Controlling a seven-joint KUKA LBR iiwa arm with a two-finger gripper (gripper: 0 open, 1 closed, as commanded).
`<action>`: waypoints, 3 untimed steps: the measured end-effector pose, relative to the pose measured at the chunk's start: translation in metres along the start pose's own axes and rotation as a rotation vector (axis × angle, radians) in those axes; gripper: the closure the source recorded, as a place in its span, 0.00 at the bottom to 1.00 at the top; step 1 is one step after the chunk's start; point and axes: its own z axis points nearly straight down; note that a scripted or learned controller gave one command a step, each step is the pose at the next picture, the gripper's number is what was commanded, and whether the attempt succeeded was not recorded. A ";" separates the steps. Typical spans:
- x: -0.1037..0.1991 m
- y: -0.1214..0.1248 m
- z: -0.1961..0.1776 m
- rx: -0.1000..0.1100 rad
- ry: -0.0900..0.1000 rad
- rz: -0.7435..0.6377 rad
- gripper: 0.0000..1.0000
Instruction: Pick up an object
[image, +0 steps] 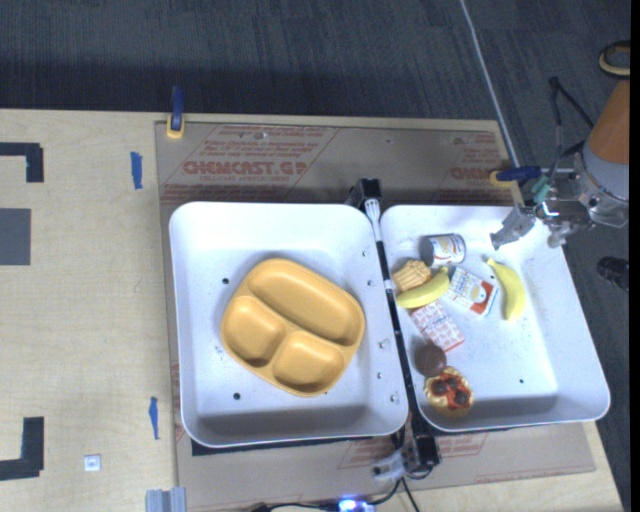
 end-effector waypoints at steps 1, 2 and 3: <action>-0.017 -0.011 0.102 -0.009 -0.003 0.000 0.00; -0.017 -0.009 0.091 -0.013 -0.004 -0.002 1.00; 0.053 -0.062 -0.013 -0.002 0.000 -0.001 1.00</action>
